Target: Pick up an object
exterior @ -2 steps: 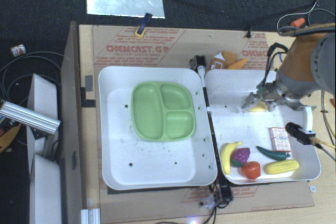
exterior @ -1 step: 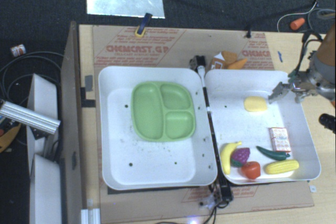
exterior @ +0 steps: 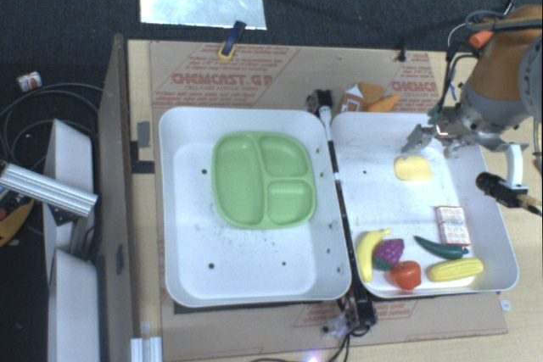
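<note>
Pale yellow, the soft object (exterior: 413, 169) lay in the right bin (exterior: 366, 150), near its far side. The gripper (exterior: 431, 140) hung just above it with the jaws spread apart and grasping nothing. The green plate (exterior: 260, 181) sat in the left bin (exterior: 188, 260)

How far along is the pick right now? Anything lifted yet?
Done: the arm has reached over the right bin, with the gripper low beside the pale yellow object. In hand: nothing visibly lifted; that object lies on the bin floor. Left: closing on it and raising it. The banana, corn, tomato and small carton lie untouched, and the green tray sits in the left bin.
</note>
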`<control>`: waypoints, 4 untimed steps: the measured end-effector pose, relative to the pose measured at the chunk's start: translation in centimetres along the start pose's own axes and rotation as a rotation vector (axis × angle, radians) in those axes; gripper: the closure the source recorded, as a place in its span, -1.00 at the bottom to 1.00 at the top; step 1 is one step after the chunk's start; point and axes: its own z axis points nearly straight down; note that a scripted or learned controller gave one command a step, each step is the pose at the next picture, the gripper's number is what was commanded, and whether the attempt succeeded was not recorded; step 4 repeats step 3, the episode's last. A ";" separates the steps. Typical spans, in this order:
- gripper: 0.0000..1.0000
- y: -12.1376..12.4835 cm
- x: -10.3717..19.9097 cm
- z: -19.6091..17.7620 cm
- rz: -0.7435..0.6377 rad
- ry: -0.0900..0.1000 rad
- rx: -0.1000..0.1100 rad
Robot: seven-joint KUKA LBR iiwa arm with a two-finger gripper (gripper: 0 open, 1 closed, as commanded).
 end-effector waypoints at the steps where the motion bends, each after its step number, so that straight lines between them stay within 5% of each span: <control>1: -1.00 -0.5 -0.8 6.5 0.007 0.000 0.006; 2: -1.00 1.2 -3.7 0.2 0.007 -0.003 -0.005; 4: -1.00 0.5 -1.4 3.1 0.003 0.000 0.003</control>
